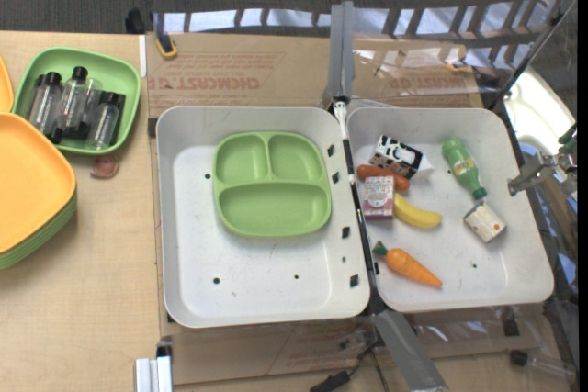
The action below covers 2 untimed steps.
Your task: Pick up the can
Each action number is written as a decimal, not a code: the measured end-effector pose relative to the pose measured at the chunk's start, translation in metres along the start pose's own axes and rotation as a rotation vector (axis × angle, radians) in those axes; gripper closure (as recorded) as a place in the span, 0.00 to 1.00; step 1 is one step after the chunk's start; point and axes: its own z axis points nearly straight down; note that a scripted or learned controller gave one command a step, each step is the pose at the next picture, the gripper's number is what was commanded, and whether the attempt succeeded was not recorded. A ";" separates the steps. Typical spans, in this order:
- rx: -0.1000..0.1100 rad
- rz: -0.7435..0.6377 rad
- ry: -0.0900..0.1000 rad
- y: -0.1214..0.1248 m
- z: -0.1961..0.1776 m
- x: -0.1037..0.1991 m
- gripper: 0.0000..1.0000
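The can, a small reddish cylinder with a pale label, sits in the right bin, hard against that bin's left wall. It is crowded. A banana lies touching or just beside its right side, an orange-red sausage-like piece lies just beyond its far end, and a black-and-white carton rests a little farther still. A carrot lies nearer, apart from the can.

The gripper shows as a grey metal part at the right rim of the same bin, well apart from the can and holding nothing. Whether it is wide or narrow cannot be told from this view.

The main risk is the crowding. A descent onto the can probably has little room on the left, where the bin wall and the divider between the bins stand, so the gripper may strike the wall or land on the rim. On the right it may close on the banana together with the can, or on the banana alone. The can looks round and smooth, so an off-centre squeeze may make it roll or squirt out toward the sausage piece. On the way across, a low path may also knock the green bottle or the small white box.
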 end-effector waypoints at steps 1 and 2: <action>0.000 0.038 0.000 0.005 0.118 0.116 0.00; -0.001 -0.049 -0.001 0.065 0.153 0.104 0.00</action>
